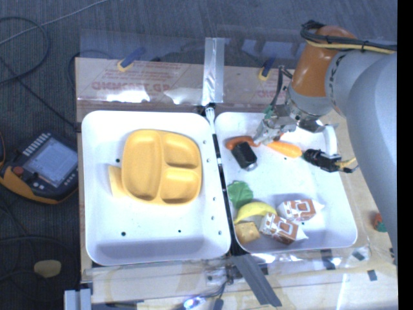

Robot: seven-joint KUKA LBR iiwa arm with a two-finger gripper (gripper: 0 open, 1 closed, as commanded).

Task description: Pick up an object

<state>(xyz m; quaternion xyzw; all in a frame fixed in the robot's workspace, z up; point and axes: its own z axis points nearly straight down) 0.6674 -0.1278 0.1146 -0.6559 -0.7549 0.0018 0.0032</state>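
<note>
My gripper [266,133] hangs over the far part of the right bin [335,199], reaching in from the right. Just left of it and slightly nearer lies a black block [244,154], with a small orange piece [237,141] at its far end. An orange carrot [284,149] lies right beside the gripper's near side. Nothing visibly hangs from the gripper. Toward the bin's front sit a green leafy item [239,191], a yellow banana [254,210], a brown lump [247,232] and two white-and-brown packets [297,208] [277,228].
The left bin [103,237] holds a yellow compartment tray [160,165] with a pale yellow piece [115,178] at its left edge. A ridge between the bins [219,179] divides them. A handheld pendant [45,166] lies off the bench to the left.
</note>
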